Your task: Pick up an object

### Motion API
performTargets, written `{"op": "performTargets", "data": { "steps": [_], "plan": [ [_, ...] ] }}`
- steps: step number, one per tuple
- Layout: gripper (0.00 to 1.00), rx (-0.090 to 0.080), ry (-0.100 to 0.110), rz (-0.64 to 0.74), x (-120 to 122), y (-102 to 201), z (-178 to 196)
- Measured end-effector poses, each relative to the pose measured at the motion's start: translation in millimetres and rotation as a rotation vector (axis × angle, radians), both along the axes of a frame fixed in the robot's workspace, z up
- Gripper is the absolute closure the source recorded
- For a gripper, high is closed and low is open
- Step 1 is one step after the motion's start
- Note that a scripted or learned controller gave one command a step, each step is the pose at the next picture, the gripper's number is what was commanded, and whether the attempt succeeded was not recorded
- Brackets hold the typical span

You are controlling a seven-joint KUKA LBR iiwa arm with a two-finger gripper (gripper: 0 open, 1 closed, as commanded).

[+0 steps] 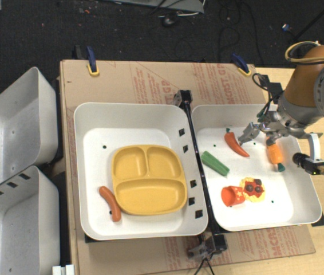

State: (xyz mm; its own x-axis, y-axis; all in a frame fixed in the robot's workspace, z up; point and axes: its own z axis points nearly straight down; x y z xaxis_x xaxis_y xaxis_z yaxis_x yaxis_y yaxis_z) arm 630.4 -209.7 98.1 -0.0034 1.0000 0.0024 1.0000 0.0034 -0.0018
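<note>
My gripper (262, 135) hovers over the upper part of the right bin (305, 211), open, with nothing between its fingers. One finger (247, 135) points toward a red chili pepper (236, 144) lying just left of it. An orange carrot (275, 155) lies just below the gripper. Further left in the same bin rests a green pickle (214, 163). Near the bin's front sit a red piece (231, 196) and a yellow piece with dark spots (253, 189), touching each other.
The left bin (87, 153) holds a yellow divided plate (149, 179) and a reddish sausage (110, 203) at the plate's lower left. A black divider (195, 159) runs between the bins. Two white tubs (13, 153) stand at the far left.
</note>
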Motion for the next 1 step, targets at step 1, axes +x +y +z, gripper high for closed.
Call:
{"op": "performTargets", "data": {
  "steps": [1],
  "plan": [
    [0.00,0.001,-0.003,0.001,1.4,2.3,-4.4]
  ]
}}
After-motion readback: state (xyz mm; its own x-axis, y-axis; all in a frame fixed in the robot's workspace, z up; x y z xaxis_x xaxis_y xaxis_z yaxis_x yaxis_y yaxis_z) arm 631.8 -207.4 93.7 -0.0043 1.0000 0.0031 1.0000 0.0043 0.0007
